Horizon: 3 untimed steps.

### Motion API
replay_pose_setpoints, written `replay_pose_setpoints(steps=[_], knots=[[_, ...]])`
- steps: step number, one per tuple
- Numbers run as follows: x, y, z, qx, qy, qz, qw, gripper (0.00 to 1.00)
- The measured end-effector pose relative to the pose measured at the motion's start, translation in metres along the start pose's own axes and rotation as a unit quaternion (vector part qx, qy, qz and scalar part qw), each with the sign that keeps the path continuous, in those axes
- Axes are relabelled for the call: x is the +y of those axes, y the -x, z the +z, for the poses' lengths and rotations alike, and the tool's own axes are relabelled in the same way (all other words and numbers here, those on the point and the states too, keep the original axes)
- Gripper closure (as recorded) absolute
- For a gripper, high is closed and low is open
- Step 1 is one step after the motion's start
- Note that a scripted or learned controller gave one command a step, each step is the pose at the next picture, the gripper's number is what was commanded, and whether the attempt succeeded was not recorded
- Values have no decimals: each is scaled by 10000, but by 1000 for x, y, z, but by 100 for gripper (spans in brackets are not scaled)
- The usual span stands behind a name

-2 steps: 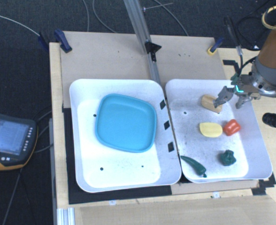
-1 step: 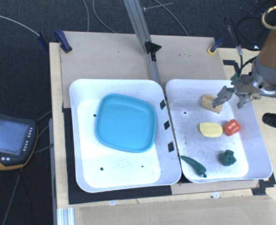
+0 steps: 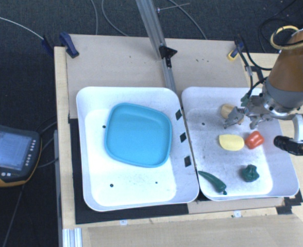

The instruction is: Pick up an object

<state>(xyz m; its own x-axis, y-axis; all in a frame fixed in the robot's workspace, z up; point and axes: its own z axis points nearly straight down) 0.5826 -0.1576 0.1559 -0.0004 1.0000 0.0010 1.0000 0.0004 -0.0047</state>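
Note:
The right bin (image 3: 208, 107) holds a yellow lemon-shaped object (image 3: 231, 142), a red pepper (image 3: 254, 139), a dark green broccoli-like piece (image 3: 250, 173), a green chili (image 3: 213, 181) near the front edge, and a small tan object (image 3: 226, 109) at the back. My gripper (image 3: 246, 119) hangs over the back of this bin, just above the yellow object and the red pepper and right beside the tan object. Its fingers (image 3: 236, 118) are spread, and nothing lies between them.
A blue square plate (image 3: 138, 134) lies in the left bin (image 3: 89, 138). A metal pole (image 3: 151, 19) slants up from the bench between the bins. A teach pendant (image 3: 10, 153) lies off the bench at the left. Cables lie on the floor behind.

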Motion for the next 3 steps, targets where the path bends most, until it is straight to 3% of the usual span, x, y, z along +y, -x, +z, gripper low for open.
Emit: replay_pose_setpoints(steps=[1, 2, 3], knots=[[-10, 1, 48, -1, 5, 2, 10000, 0], [-10, 0, 61, -4, 21, 0, 10000, 0], [-9, 1, 49, -6, 32, 0, 10000, 100]])
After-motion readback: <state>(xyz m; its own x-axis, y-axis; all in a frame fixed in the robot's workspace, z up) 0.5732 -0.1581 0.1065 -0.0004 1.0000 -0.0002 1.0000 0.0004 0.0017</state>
